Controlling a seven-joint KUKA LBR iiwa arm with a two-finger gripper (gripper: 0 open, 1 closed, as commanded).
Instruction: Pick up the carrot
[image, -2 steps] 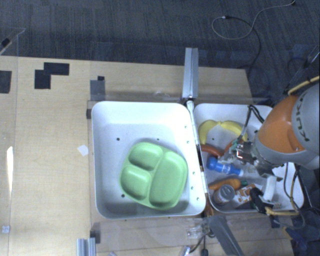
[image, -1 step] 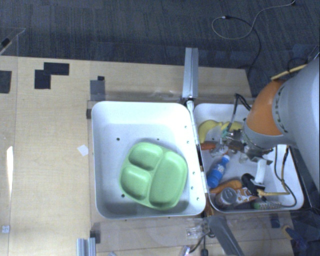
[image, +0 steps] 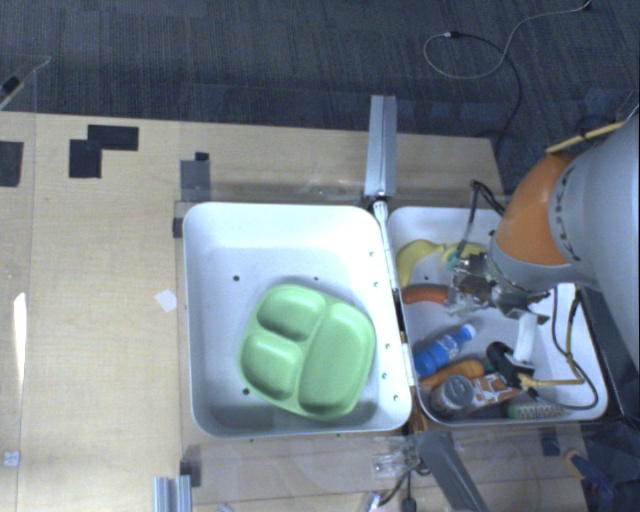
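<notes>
Since the gripper (image: 470, 285) hovers just right of the carrot (image: 425, 294), finger state impossible to tell, it should centre over the carrot, clear of the blue bottle (image: 443, 347).

A divided plate (image: 308, 350) is sitting in the left bin (image: 215, 240); a carrot (image: 425, 294), a bottle (image: 443, 347) and other items are lying in the right bin (image: 588, 345).
</notes>
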